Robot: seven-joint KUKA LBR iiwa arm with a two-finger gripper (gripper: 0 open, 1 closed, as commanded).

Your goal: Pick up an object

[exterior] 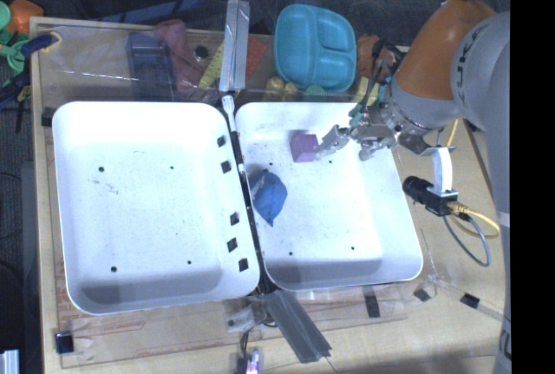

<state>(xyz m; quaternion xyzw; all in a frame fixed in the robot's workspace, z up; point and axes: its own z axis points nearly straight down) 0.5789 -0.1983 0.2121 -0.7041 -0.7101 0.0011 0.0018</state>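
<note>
A small purple block [303, 146] lies in the back part of the right bin [390, 251]. A crumpled blue object [268, 194] rests near that bin's left wall. My gripper [353, 143] hangs over the back right of the right bin, just to the right of the purple block. It is open, with nothing between its fingers. The left finger [331, 139] is close beside the block, and I cannot tell whether it touches it.
The left bin [78, 190] stands beside the right one, with a divider with black clips [234, 207] between them. Behind the bins lie a teal tray [315, 47], a dark box [149, 64] and several small toys.
</note>
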